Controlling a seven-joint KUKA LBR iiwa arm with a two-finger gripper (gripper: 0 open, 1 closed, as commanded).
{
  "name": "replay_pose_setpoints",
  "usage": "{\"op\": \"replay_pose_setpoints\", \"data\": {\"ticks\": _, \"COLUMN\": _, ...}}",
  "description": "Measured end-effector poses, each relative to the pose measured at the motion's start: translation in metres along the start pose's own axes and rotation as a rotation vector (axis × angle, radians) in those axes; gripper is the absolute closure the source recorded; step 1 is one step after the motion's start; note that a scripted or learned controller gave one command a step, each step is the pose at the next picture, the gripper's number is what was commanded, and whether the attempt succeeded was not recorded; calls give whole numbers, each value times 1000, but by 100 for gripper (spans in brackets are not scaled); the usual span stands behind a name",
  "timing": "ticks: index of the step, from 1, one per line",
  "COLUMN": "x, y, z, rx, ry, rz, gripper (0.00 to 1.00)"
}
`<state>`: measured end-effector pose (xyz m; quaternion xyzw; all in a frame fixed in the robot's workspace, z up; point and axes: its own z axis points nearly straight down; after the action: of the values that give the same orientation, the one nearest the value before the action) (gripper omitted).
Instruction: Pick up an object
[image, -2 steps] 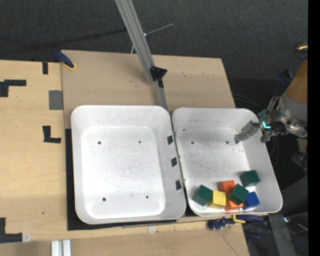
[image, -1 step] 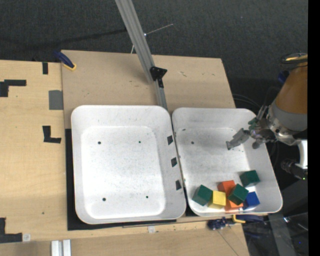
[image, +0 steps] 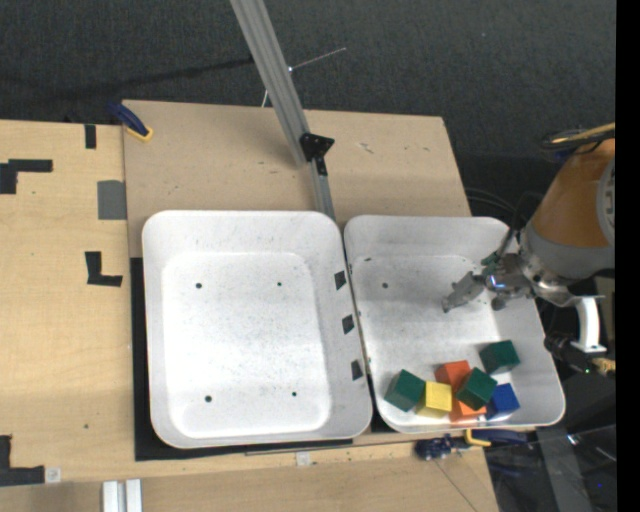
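1. Plywood bench (image: 250, 140) carries two shallow white bins side by side; I take the right bin (image: 420, 245) as my landmark, with the left bin (image: 160, 300) touching its near wall.
2. My gripper (image: 462, 293) hangs over the middle of the right bin, the arm's orange band (image: 572, 205) just past its right rim.
3. At this slant the tool is a grey blur, so I cannot tell how the jaws stand, and I see nothing between them.
4. All the blocks are heaped in the right bin's front corner: a green block (image: 405, 389), yellow block (image: 437, 398), orange block (image: 454, 374), blue block (image: 503, 399) and another green block (image: 499, 355).
5. What matters: the heap lies toward the right bin's front rim from the gripper, near but apart. That second green block looks nearest, I judge.
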<state>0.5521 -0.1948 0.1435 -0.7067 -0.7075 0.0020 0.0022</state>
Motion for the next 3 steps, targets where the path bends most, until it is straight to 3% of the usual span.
{"op": "replay_pose_setpoints", "data": {"ticks": 1, "x": 1, "y": -1, "z": 54, "rx": 0, "ry": 0, "rz": 0, "gripper": 0}}
{"op": "replay_pose_setpoints", "data": {"ticks": 2, "x": 2, "y": 0, "z": 41, "rx": -3, "ry": 1, "rz": -1, "gripper": 100}}
{"op": "replay_pose_setpoints", "data": {"ticks": 3, "x": 11, "y": 5, "z": -6, "rx": -10, "ry": -1, "rz": -1, "gripper": 100}}
